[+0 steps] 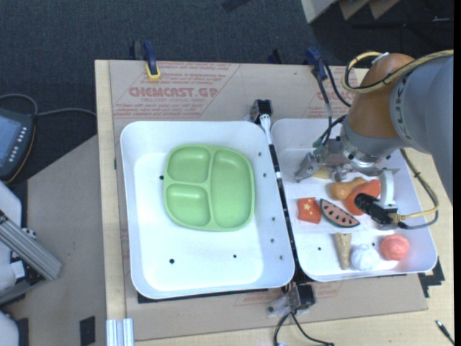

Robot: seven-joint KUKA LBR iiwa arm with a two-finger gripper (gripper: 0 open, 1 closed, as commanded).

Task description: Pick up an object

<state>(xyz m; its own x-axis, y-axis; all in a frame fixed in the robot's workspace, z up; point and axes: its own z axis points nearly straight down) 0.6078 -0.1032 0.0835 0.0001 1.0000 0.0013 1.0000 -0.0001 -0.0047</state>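
The right bin [414, 262] holds several toy foods: a red cube [309, 210], a watermelon slice [338, 214], an orange-brown piece [344, 189] with a red piece [367, 191] beside it, an ice cream cone [344, 249] with a white scoop [364, 259], and a pink ball [395, 247]. My gripper [319, 164] hangs low over the bin's far left part, just above and left of the orange-brown piece. A bit of yellow [321, 173] shows right under it. Nothing is visibly held.
The left bin [144, 265] carries a green divided plate [209, 187] in its far half. A black divider rail [277, 193] runs between the bins. The arm's orange band [374, 99] and grey body cover the right bin's far right corner.
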